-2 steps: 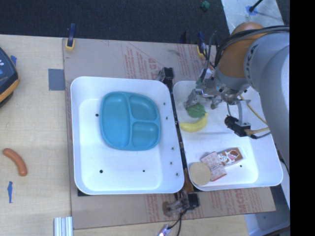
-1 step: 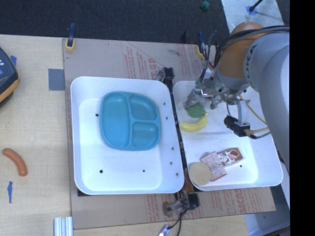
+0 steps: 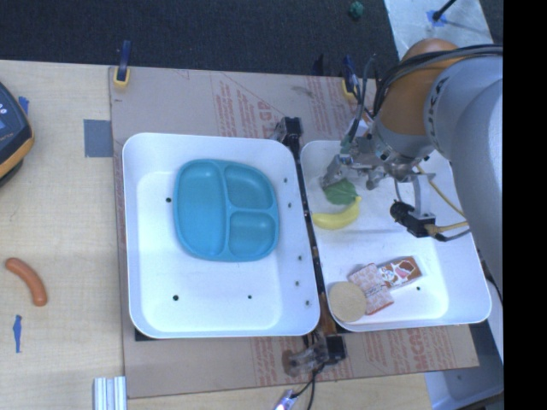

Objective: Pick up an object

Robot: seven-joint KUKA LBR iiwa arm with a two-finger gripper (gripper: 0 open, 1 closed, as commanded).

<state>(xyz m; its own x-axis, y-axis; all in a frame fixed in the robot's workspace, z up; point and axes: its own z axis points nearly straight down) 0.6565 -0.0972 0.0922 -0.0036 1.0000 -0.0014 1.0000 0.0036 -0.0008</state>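
While I hang low over the far end of the right bin [image 3: 444, 310], my gripper [image 3: 340, 178] sits right above a green item [image 3: 342, 193], so that seems my target; a banana [image 3: 336, 219] lies just nearer. Whether I'm holding anything, I cannot tell.

The arm's body [image 3: 466, 135] ran off the right of the frame and covered the upper right corner of the right bin [image 3: 453, 310]. A green object [image 3: 342, 193] lay half hidden under the gripper [image 3: 355, 167]. A dark device [image 3: 12, 131] was cut by the left edge.
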